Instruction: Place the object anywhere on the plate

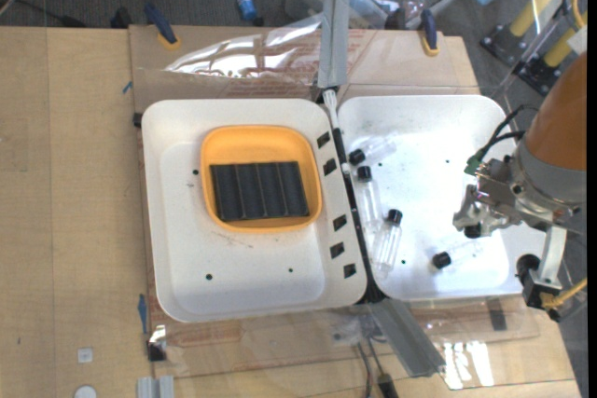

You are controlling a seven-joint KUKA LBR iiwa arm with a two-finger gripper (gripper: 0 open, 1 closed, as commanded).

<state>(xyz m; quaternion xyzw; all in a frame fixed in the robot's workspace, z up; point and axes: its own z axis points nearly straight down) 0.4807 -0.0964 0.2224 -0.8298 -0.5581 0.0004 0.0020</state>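
The gripper [473, 221] hangs over the right bin [420, 121]; whether it is parted or closed, I cannot tell; clear vials [384, 238] lie apart to its left; the orange plate [261, 142] sits in the left bin [177, 200].

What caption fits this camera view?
Gripper hovers over the right bin; orange plate waits in the left bin.

Orange plate [216, 147] holds a black ribbed object [258, 191]; white bins [177, 280].
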